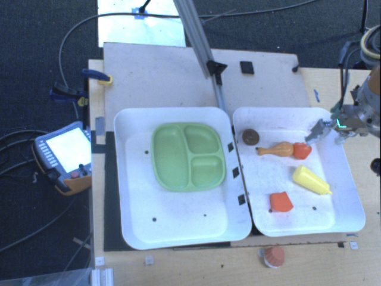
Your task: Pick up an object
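Note:
The right bin [351,210] holds a brown round disc [250,137], an orange drumstick-shaped piece [277,150] touching a small red piece [302,151], a yellow wedge [311,180] and an orange-red block [281,202]. My gripper [331,134] hangs over the bin's far right corner, just right of and above the red piece. It is open, with nothing between its fingers. One grey finger [316,131] points down-left towards the red piece.
The left bin [137,219] bears a green divided plate [189,157]. A slanted metal pole [196,28] ends at the gap between the bins. A reddish round object [274,256] lies on the bench front edge. A hand-held pendant [64,157] sits off the bench's left.

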Action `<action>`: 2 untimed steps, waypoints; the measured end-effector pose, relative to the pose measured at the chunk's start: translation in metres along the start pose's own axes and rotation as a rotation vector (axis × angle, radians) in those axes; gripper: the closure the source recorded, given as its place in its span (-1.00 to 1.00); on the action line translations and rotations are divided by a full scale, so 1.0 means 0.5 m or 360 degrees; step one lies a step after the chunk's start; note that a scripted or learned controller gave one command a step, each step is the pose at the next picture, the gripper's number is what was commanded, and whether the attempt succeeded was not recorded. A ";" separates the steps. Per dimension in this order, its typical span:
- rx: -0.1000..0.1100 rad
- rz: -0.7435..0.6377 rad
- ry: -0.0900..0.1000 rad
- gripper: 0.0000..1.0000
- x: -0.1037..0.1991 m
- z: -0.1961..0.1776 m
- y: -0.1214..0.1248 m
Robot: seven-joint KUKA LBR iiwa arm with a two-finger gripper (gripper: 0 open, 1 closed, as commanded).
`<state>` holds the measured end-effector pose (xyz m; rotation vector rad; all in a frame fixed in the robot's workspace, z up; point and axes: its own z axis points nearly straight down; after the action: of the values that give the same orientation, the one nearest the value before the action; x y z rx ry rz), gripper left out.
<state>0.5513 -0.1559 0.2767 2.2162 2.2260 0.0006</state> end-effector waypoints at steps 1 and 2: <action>-0.0002 0.0000 0.0000 -1.00 0.000 -0.001 0.000; 0.0003 0.0005 0.0000 -1.00 -0.003 0.084 0.008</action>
<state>0.5556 -0.1576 0.2347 2.2208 2.2232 -0.0017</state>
